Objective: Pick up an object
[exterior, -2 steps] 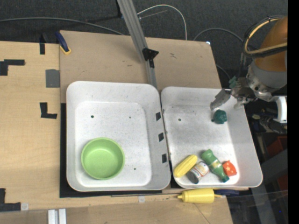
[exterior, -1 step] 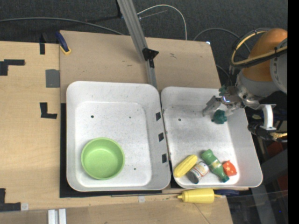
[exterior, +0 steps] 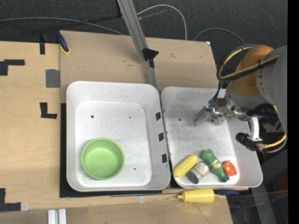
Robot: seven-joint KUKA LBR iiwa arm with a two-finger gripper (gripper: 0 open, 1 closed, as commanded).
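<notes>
The right bin holds a cluster at its near edge: a yellow corn-like piece, a small can, a green bottle and a small red-orange item. A green bowl sits in the near left corner of the left bin. My gripper hangs low over the bare middle of the right bin, well behind the cluster. Its fingers are spread open with nothing between them.
A yellow mustard-like bottle lies on the bench just outside the right bin's near rim. A grey pole slants down to the gap between the bins at the back. Cables loop behind the right bin.
</notes>
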